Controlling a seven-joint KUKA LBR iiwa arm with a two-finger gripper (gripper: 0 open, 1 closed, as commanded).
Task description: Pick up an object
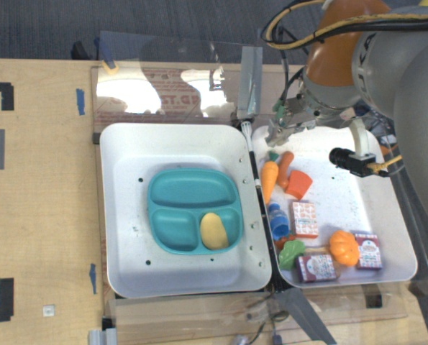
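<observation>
Up top, pincer [280,136] over right bin [401,257] rear, grip state unclear, carrot [269,179] just below.

The grey, smooth-shelled robot arm [404,63] has broad rounded housings with a dull sheen. Above the wrist sits a glossy orange dome-shaped band [343,38], rounded like a cap and catching a soft highlight. A bundle of black and yellow cables [300,21] loops in an arc beside the orange band and runs along the arm's upper edge. Below the band, the wrist narrows into a metallic silver gripper assembly [289,124] of small angular plates and brackets, with thin dark wires trailing to it. A white strap-like piece [359,141] hangs beside a black, rounded cylindrical fitting [352,161], which carries yellow-orange wiring at its end.
</observation>
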